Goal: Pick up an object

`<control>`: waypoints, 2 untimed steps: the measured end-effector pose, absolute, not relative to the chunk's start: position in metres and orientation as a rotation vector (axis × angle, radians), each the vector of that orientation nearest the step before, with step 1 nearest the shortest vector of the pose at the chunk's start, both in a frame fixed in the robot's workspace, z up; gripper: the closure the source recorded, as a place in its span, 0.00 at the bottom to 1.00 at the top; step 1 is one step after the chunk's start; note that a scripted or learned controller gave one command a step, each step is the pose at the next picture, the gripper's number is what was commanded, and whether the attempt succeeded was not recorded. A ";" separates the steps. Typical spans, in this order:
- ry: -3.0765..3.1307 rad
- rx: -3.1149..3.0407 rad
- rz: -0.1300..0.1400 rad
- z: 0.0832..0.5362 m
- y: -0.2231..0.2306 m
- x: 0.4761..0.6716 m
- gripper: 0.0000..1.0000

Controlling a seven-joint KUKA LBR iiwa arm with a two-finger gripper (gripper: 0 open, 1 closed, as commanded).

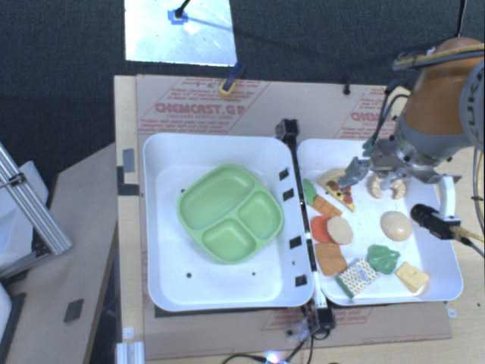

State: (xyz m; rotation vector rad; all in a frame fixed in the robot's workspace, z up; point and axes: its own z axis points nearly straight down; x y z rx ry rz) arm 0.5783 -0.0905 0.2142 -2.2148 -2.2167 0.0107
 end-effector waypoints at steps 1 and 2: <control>-2.225 -2.219 -0.001 0.220 -0.090 0.581 0.00; -2.220 -2.218 0.004 0.158 -0.088 0.577 0.00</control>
